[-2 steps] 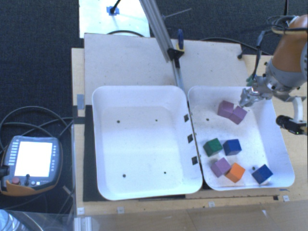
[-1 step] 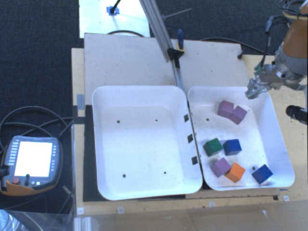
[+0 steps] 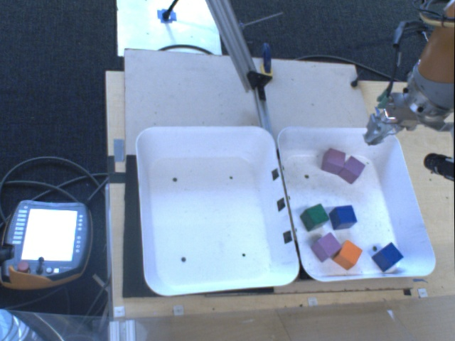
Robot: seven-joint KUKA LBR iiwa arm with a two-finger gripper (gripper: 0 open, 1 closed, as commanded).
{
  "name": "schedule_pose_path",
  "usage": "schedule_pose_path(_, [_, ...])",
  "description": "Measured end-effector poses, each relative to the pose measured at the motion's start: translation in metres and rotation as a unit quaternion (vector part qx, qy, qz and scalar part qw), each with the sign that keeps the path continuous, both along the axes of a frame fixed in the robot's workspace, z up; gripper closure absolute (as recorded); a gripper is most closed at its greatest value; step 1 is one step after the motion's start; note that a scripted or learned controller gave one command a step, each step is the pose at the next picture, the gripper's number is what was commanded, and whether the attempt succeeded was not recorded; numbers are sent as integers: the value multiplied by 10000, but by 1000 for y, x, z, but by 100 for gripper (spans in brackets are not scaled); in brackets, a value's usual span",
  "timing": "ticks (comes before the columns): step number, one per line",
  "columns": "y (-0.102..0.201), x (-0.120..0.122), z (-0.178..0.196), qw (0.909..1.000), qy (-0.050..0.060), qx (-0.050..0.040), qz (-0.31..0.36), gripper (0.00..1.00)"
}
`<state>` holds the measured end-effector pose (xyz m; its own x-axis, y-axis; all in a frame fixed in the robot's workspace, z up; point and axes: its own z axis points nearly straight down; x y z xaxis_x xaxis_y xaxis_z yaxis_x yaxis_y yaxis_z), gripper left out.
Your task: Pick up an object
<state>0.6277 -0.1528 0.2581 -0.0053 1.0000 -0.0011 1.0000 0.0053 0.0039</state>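
Blocks fill the right bin (image 3: 405,190): two purple cubes (image 3: 342,165) touching near its top, then green (image 3: 313,217), blue (image 3: 343,217), purple, orange (image 3: 348,254) and blue below. The gripper (image 3: 375,135) hangs above the bin's upper right rim; its state cannot be told.

Wooden bench (image 3: 334,98), grey board (image 3: 185,84), two white bins (image 3: 153,212) side by side

No legible text or labels anywhere.
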Motion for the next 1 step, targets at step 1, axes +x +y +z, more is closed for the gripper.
schedule_pose_path(1, [45, -19, -14, 10000, 24, 14, 15, 100])
